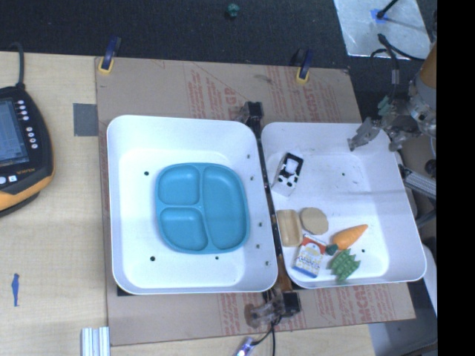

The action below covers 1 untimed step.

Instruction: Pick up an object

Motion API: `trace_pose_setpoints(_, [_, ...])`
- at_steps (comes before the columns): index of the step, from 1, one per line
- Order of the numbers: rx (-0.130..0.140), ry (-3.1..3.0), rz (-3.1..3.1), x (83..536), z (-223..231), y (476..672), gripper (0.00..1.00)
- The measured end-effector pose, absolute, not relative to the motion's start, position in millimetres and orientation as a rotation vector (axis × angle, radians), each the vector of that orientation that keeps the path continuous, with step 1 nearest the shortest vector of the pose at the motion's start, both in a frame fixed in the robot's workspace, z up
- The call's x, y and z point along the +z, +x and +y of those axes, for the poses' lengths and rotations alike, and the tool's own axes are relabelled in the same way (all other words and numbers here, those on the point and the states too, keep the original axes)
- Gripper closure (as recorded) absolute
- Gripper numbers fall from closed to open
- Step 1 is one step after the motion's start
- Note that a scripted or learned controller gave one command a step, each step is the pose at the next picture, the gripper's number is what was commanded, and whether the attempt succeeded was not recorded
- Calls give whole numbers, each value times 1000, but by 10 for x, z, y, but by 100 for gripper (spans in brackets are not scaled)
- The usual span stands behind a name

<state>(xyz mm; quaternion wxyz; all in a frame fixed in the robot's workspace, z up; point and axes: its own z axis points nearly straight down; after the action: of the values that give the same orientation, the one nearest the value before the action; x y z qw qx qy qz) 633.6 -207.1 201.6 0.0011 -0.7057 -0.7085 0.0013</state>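
- Gripper [376,133] at far right edge of right white bin [386,170], above the rim; two grey fingers splayed apart, nothing between them, so open and empty.
- Candidate objects clustered in near part of right bin: black-and-white patterned block [288,173] by the dividing wall, tan rectangular cracker-like piece [288,227], round beige biscuit-like piece [314,220] just right of it, orange plastic carrot [349,235], small printed carton [309,259], green leafy plastic toy [344,264].
- Left white bin [133,199] holding blue three-compartment plastic tray [202,207], centred, lying flat.
- Judgement: pick not started; gripper well apart from every object, likely parked at the bin edge to leave the overhead view clear before a descent.
- Cluster is tight: carton touching or nearly touching carrot and green toy, so finger clearance poor there. Patterned block stands alone, but close to the wall.
- Cardboard sheet [223,87] under both bins, clamped at far edge, presumably to stop bins shifting.
- Orange-and-black teach pendant [18,150] on bench at far left.
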Motion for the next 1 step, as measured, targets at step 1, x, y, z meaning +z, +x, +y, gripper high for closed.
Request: trace_pose_setpoints(1, [6,-2215,-2224,1722,-1735,5799,0])
